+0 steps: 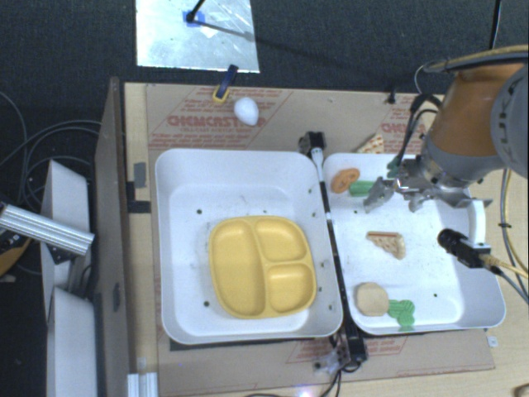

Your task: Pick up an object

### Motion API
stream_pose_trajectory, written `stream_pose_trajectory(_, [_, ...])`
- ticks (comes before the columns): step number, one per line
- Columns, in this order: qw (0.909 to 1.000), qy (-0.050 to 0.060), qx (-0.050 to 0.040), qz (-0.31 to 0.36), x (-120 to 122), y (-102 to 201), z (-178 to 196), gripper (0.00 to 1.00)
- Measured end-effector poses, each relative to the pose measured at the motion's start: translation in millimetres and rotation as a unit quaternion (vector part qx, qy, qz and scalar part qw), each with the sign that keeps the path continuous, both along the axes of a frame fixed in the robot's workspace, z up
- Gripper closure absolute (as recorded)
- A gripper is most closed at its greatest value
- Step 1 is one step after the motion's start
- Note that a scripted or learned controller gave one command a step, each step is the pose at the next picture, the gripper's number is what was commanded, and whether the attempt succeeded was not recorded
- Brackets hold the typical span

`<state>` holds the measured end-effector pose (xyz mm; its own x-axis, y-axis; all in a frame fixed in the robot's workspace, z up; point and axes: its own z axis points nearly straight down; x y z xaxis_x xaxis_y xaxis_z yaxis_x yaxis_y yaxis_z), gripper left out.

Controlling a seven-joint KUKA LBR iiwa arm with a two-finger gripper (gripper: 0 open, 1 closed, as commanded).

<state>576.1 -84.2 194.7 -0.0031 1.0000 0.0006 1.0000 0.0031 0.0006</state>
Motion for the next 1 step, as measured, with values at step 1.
stream_pose_trajectory(1, [1.0,0.001,-0.0008,-0.003,-27.2,-48.0,-15.2,0.0])
